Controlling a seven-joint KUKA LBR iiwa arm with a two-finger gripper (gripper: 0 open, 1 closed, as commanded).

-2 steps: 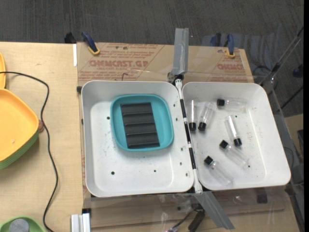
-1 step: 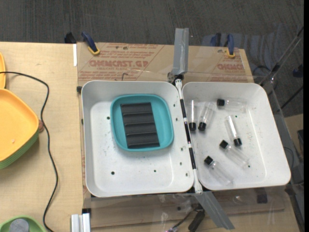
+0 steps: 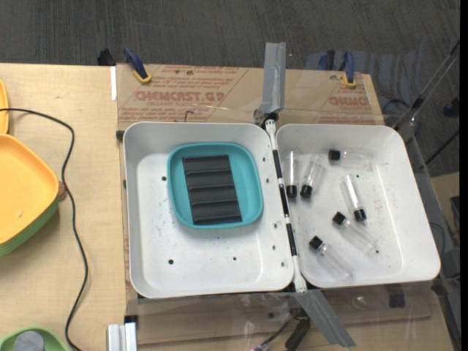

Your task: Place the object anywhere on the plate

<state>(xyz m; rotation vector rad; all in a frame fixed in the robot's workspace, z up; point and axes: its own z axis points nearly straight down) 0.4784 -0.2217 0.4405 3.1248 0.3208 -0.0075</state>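
Six capped vials loose in rt bin; teal plate in lft bin.

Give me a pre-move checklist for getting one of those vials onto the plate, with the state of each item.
1. Teal plate sits flat in the left bin: ok.
2. Black ridged insert covers the plate's middle, only the rim is free: not ok.
3. Clear vials lie in the right bin: ok.
4. Vials spaced for a pick, two near the divider lie close: cannot tell.
5. Black cable lies outside both bins: ok.
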